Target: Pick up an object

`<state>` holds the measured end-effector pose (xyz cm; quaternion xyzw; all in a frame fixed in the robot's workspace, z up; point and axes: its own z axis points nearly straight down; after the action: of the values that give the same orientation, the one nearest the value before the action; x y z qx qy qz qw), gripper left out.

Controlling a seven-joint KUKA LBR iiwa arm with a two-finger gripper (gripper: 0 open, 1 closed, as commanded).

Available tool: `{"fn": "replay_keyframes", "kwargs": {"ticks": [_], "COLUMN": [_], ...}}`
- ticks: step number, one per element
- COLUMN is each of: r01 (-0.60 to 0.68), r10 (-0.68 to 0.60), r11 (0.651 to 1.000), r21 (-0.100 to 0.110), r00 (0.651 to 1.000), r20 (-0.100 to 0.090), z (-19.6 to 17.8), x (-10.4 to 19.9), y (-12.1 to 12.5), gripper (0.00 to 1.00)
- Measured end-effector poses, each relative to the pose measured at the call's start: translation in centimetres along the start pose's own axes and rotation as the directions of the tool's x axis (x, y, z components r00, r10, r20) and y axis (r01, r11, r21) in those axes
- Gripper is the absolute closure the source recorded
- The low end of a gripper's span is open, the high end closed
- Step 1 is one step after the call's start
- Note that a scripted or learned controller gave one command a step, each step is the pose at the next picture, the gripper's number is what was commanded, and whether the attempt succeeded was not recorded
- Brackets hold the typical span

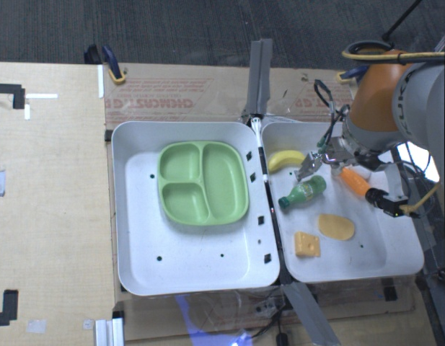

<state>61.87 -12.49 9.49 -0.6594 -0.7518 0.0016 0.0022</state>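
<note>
Two white bins side by side on the wooden surface (49, 215); left bin (135, 265) carries a green divided plate (204, 183), three compartments, lying flat toward the bin's upper half.

Right bin (395, 262) carries the loose items: yellow banana (285, 159) near the upper-left corner; green bottle (303, 192) lying on its side just below it, tilted, cap end toward the divider; orange carrot (355, 182) to the right of the bottle; pale yellow round piece (337, 227) lower down; cheese wedge (306, 244) just beside it, to its left.

Arm (395, 99) reaches in from the right over the upper part of the right bin; gripper (309, 166) low, between banana and bottle, just above the bottle's upper end; fingers look slightly apart, nothing seen between them; contact with the bottle cannot be told from this angle.

Blue clamp (110, 62) at the surface's far edge, above the left bin.
</note>
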Motion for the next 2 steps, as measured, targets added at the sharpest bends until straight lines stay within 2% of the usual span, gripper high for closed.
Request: {"fn": "replay_keyframes", "kwargs": {"ticks": [1, 2], "r01": [-0.003, 0.37], "r10": [0.003, -0.37], "r11": [1.0, 0.929], "r21": [0.003, -0.002], "r00": [1.0, 0.929], "r20": [-0.001, 0.0], "z": [-0.6, -1.1], "x": [-0.1, -1.9], "y": [0.0, -8.1], "gripper": [1.0, 1.0]}}
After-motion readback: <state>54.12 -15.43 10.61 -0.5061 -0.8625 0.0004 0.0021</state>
